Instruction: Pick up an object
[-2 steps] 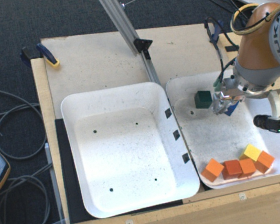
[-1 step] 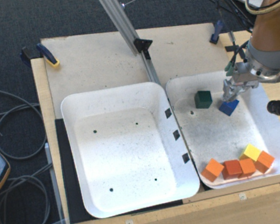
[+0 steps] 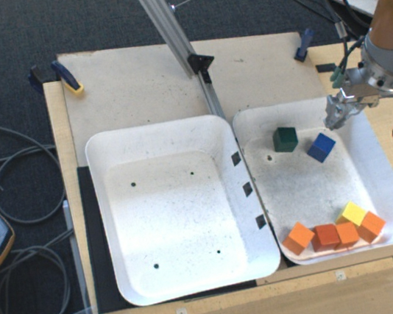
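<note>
Pick not done yet — we see nothing lifted; the blue cube (image 3: 321, 147) sits on the floor of the right bin (image 3: 383, 158), with the green cube (image 3: 284, 139) just beside it to its left. Our gripper (image 3: 336, 116) hangs just above and to the right of the blue cube, near but apart. We can't tell its opening from this angle — descend and grasp are left.

Light: bright, even, from overhead
Shadows: soft and short beside the blocks (image 3: 335, 232)
Glare: none
Focus: slightly soft throughout
</note>
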Action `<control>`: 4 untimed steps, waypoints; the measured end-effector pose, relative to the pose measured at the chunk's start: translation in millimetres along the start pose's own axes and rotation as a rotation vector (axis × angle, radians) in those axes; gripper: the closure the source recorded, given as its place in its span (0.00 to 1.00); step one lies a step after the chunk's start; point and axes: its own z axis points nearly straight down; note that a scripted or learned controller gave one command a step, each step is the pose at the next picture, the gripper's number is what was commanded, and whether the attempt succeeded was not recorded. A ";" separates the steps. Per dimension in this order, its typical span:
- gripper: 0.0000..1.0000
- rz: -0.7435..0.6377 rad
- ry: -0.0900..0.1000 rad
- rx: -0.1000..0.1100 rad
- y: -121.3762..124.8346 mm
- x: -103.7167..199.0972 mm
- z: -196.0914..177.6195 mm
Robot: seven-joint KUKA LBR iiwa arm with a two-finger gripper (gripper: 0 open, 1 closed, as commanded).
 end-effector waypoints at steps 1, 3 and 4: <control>1.00 -0.006 0.005 0.008 -15.7 59.4 0.6; 1.00 -0.007 0.005 0.007 -31.7 161.2 9.5; 1.00 -0.006 0.004 0.009 -44.9 206.4 13.1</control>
